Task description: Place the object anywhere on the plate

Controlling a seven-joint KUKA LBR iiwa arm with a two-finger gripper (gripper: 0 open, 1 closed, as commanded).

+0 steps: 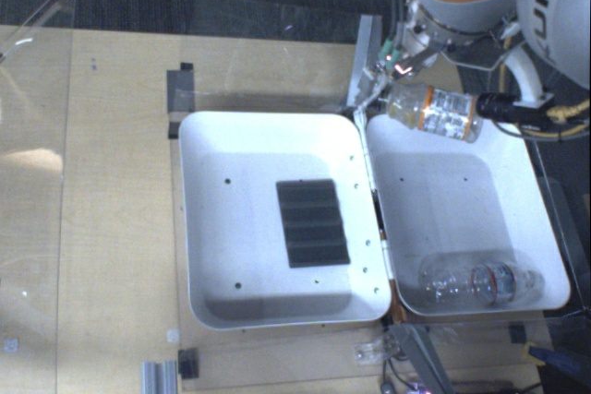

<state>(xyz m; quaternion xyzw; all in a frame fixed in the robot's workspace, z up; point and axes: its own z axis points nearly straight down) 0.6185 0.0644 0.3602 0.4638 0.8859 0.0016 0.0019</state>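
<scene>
Clear plastic bottle (434, 112) with an orange-and-white label, lying on its side, tilted, just right of and below the gripper (392, 69), over the far edge of the right bin (480, 189), dark ribbed plate (313, 222) lay flat in the left bin (217, 198), well below-left of the gripper

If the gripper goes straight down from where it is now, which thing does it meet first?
Probably the small clear bottle with the orange label, lying just under the gripper at the far edge of the right bin. How high the gripper is above it is unclear from this slanted view.
</scene>
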